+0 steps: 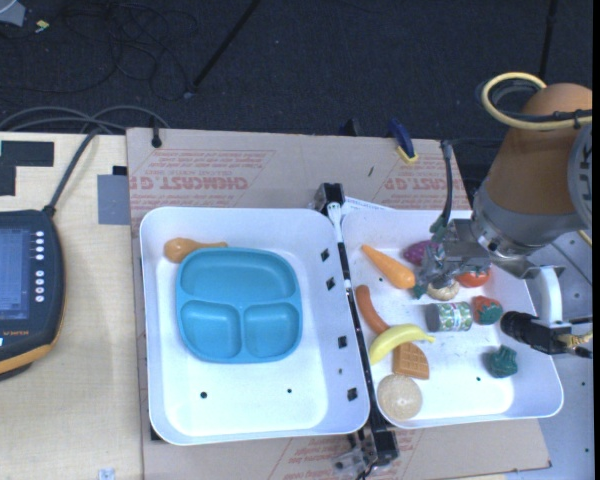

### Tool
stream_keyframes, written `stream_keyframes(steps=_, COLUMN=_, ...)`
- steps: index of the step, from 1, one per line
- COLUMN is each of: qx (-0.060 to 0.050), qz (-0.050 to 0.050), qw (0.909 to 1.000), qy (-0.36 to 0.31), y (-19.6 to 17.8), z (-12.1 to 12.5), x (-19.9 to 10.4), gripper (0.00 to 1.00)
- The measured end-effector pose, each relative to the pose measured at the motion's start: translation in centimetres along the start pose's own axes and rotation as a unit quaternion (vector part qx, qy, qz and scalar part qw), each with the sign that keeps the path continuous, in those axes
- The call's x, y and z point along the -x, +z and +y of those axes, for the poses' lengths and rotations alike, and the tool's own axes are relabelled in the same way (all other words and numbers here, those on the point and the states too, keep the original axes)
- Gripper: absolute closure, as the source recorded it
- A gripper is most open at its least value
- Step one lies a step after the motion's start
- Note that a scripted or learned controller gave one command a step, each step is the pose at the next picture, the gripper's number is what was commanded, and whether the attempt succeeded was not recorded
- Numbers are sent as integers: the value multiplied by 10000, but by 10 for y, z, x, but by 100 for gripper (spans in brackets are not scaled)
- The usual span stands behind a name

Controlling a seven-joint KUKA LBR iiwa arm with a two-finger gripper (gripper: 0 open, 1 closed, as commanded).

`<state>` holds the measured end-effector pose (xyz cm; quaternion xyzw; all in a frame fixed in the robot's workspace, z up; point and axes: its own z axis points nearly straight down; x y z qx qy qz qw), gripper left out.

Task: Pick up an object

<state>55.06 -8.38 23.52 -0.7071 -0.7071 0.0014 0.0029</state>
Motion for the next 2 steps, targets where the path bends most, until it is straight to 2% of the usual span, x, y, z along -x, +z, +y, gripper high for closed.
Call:
stream_keyframes(steps=1, qx=39, qz=15, qw=10000, qy=-71, y=-62, z=-36, x=-130, gripper=100)
stream_keyframes(steps=2, qx=75, qz=5, qw=10000, qy=-21, y=-173, z=-76, x=-139, gripper=100)
